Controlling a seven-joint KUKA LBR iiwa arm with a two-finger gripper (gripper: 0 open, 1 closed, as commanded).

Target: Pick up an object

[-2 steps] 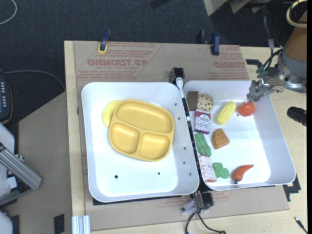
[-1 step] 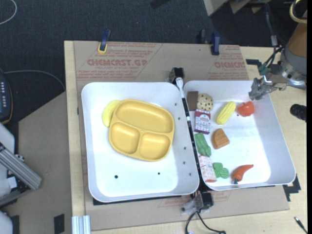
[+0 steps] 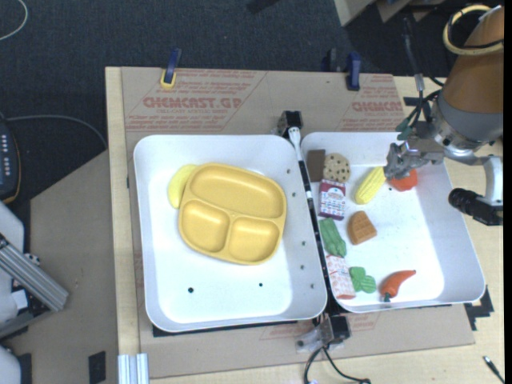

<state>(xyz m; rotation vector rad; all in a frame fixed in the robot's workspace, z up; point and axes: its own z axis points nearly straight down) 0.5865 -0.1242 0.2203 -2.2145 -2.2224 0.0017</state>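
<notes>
Gripper [image 3: 398, 165] low in right bin [image 3: 448, 238] — over, perhaps touching, red-orange item [image 3: 406, 182] beside toy corn [image 3: 370, 185]; grip state can't be told. Yellow tray [image 3: 232, 212] in left bin [image 3: 160, 214].

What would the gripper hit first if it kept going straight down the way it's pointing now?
Probably the red-orange toy right under the gripper in the right bin, with the yellow corn just beside it; depth is hard to judge from this slanted view.

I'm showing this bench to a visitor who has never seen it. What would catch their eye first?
Most likely the big yellow divided plate, lying in the left bin. Next, the scatter of small toy foods in the right bin, such as the corn cob and the red chili pepper. Then the gripper, low over the bin's far right corner beside an orange-red piece.
</notes>
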